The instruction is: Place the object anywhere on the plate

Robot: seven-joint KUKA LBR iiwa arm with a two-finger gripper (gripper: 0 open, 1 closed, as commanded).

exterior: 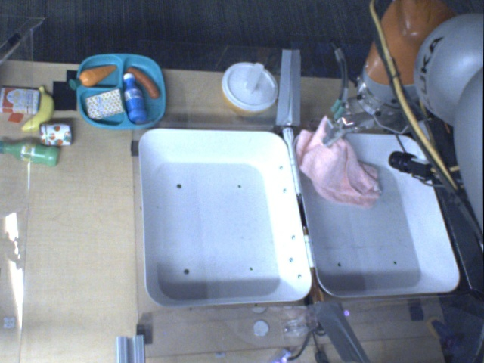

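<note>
Two white bins sit side by side on the table (76, 240); the left bin (219, 278) lies bare-floored. Inside the right bin (393, 278), at its far left corner, a pink cloth (340, 174) lies crumpled. Fingers (336, 127) pinch the cloth's raised top corner. Beyond the bins, a white plate (249, 87) rests.
</note>
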